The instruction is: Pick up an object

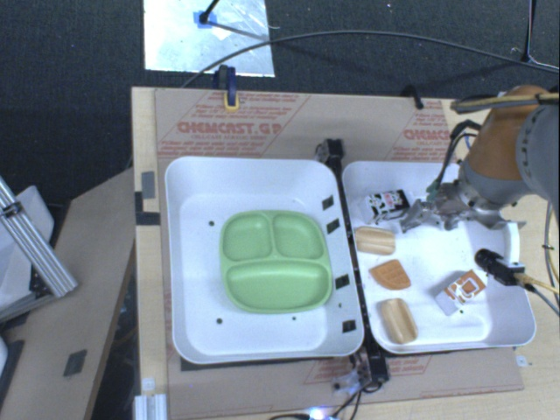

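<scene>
My gripper [413, 218] hangs low over the back of the right bin [516, 322]. It sits just right of a small black-and-white carton [388, 204] and above a tan bread-like piece [374, 240]. Nothing shows in its grasp. Further forward lie an orange wedge [391, 275], a tan roll [399, 319] and a small orange-and-white box [461, 289]. The grey arm with its orange band [499, 143] reaches in from the right.
The left bin [188, 234] holds a green divided plate [276, 261]. A black divider [346, 234] runs between the two bins. A foil sheet [206, 24] lies behind the bench, and cables arc over the back.
</scene>
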Tool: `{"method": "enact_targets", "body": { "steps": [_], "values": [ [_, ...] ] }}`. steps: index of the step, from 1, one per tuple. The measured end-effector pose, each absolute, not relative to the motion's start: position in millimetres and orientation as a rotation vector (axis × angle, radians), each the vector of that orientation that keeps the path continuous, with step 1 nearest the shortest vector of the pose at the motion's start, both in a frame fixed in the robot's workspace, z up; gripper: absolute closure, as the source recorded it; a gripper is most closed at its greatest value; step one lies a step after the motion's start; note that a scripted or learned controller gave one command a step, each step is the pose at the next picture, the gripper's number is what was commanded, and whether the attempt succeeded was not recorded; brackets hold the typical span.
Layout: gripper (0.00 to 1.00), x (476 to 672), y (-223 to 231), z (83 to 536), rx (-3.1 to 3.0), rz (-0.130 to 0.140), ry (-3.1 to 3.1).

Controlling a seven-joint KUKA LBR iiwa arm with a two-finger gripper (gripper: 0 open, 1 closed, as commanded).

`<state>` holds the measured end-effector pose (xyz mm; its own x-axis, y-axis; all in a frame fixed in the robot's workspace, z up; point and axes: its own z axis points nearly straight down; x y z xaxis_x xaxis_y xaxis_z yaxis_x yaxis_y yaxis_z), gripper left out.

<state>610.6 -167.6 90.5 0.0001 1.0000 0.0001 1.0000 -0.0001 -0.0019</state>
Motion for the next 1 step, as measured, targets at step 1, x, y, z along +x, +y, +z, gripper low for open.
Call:
{"method": "enact_targets", "body": {
  "steps": [1],
  "values": [
    [1.0,612.5,-167.7,104.7,-2.225,-0.003,-2.225]
  ]
}}
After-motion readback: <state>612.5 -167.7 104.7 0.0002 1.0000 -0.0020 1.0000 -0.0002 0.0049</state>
